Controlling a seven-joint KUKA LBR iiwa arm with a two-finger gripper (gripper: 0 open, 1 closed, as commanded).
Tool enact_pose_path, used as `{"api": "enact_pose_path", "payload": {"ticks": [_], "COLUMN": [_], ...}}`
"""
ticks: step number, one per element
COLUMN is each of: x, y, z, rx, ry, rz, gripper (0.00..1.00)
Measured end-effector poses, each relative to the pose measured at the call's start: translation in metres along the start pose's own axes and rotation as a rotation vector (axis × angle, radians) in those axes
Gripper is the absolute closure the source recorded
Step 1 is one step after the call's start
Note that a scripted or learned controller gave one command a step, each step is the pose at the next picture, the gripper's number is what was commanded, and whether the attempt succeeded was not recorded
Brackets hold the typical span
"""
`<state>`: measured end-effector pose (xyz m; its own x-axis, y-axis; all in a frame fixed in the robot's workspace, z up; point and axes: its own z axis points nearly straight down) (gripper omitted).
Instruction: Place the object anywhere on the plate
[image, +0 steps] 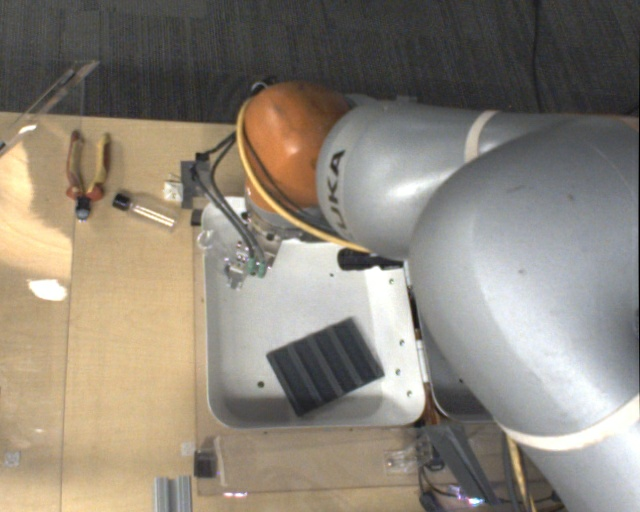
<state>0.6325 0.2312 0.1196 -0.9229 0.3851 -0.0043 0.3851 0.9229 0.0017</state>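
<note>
Dark ribbed plate (325, 366) was seen flat in left bin (225, 395), long axis slanted. Gripper (247, 258) was noted at bin's far-left corner, plate lying nearward. Grip state could not be told; no object was identified.

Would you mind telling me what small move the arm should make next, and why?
Probably a short move toward the near side of the bin, to bring the gripper over the dark ribbed block. The gripper sits at the bin's far left corner, well apart from the block, which lies flat on the bin floor. I cannot pick out a plate from this view.
</note>
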Motion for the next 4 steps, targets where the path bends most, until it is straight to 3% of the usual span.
{"api": "enact_pose_path", "payload": {"ticks": [1,2,3,4], "x": [-0.007,-0.008,0.014,-0.043], "y": [0.007,0.009,-0.001,-0.007], "z": [-0.139,-0.15,-0.049,-0.076], "rx": [-0.006,-0.011,0.0,-0.003], "ry": [-0.003,-0.008,0.002,-0.001], "rz": [0.012,0.01,0.625,0.411], "gripper": [1.0,1.0,1.0,1.0]}}
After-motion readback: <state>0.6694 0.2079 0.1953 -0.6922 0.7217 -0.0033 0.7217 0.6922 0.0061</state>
